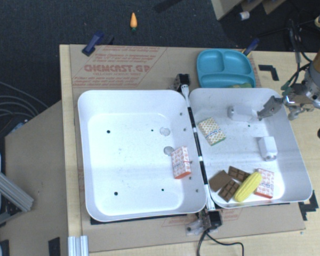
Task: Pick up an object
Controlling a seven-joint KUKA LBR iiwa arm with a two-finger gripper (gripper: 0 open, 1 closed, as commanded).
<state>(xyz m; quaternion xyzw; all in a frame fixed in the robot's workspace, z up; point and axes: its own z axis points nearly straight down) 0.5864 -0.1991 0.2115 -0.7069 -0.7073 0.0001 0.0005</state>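
Observation:
My gripper [280, 111] hangs over the far right corner of the right bin [296, 159], open, with nothing between its fingers. In that bin lie a patterned packet [212, 130], a small white cylinder [267, 146], a yellow corn cob [247, 186], brown chocolate bars [226, 183], a red-and-white packet [266, 183] and a small grey piece [237, 112]. The cylinder is the closest object, a little below and left of the gripper. A red-and-white box [181, 161] stands in the left bin [96, 111], near its right wall.
A teal divided tray [225, 68] sits on the bench just behind the right bin. A blue clamp [92, 44] is at the board's far left corner. Cables hang at the right edge near the arm.

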